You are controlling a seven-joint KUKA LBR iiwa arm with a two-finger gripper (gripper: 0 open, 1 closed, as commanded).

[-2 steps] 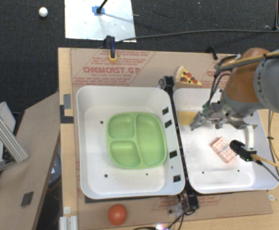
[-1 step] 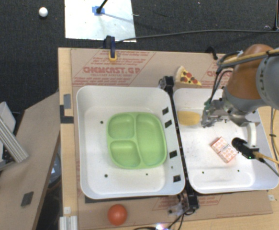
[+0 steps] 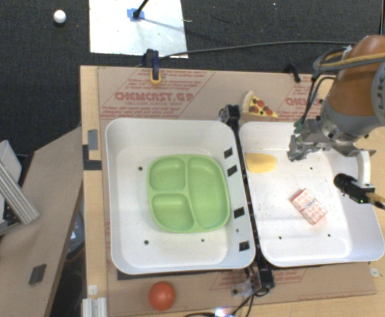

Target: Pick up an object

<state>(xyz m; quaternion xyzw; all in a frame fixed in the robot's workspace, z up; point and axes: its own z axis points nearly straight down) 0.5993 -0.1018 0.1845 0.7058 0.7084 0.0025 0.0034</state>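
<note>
An orange ball (image 3: 162,295) lies nearest the camera on the brown board (image 3: 199,88), just in front of the left bin (image 3: 123,197). That bin holds a green divided plate (image 3: 188,193), lying flat near its middle with its three compartments facing up. A row of black clips (image 3: 238,183) runs along the seam where the two bins meet. In the right bin (image 3: 324,243) a small pink-and-white patterned box (image 3: 309,206) lies flat, toward the right of centre, apart from everything else. Farther back in the same bin a pale yellow piece (image 3: 261,162) lies close to the left wall. The gripper (image 3: 300,148) hangs over the back part of the right bin, just to the right of the yellow piece and apart from it, with nothing visibly held in it; whether it is open or closed cannot be told at this angle. The grey arm (image 3: 370,91) with its orange band reaches in from the right. Beyond the back rim of the right bin a toy pizza slice (image 3: 259,105) lies on the board. Farther still, a white sheet (image 3: 136,18) lies on the dark floor, with a small white ball (image 3: 60,16) to its left
</note>
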